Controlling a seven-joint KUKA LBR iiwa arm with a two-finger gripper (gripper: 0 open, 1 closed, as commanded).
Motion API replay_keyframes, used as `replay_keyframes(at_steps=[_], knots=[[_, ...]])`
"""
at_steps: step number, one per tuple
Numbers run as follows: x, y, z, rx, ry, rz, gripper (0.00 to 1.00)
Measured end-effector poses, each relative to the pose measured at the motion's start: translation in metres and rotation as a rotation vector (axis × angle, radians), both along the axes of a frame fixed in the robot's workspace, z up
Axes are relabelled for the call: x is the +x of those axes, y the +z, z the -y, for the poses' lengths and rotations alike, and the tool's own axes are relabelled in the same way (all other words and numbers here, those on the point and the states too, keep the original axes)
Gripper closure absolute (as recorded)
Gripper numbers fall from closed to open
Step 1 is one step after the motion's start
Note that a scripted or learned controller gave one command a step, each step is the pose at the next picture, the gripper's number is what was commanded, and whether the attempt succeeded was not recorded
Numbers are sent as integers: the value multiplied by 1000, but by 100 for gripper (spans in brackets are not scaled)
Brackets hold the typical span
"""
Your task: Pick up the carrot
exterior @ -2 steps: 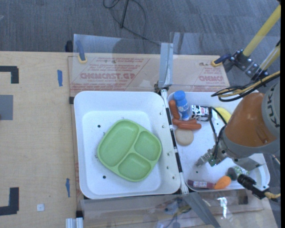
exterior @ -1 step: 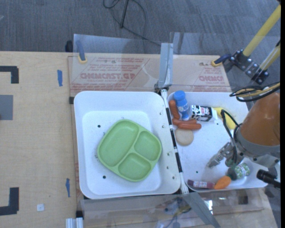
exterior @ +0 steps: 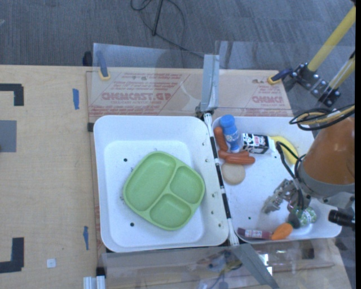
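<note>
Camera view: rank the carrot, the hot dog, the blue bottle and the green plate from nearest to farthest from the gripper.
From the gripper:
1. carrot, just below it, right bin's front edge.
2. hot dog, up-left, same bin.
3. blue bottle, rear-left corner.
4. green plate, left bin.

Robotics lab: wooden bench (exterior: 39, 186), tape marks (exterior: 75, 99), cables (exterior: 155, 17), acrylic panels (exterior: 152, 90).

Plastic, pale wood and bare metal on the bench.

The two shallow white plastic bins (exterior: 110, 141) look smooth with a soft sheen; the left one holds a matt light-green plastic divided plate (exterior: 163, 190). The small orange carrot (exterior: 282, 231) at the right bin's near edge looks smooth, like moulded plastic. The metal gripper (exterior: 285, 200) is dull grey. The light wooden bench top (exterior: 45, 169) is matt, with visible grain.
</note>
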State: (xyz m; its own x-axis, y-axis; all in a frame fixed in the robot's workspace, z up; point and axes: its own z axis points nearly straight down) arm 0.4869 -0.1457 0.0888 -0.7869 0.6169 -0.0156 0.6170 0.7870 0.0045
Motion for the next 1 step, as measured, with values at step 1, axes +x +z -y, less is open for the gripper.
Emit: replay_keyframes(at_steps=[1], knots=[[0,63,28,7,-299,-11,100]])
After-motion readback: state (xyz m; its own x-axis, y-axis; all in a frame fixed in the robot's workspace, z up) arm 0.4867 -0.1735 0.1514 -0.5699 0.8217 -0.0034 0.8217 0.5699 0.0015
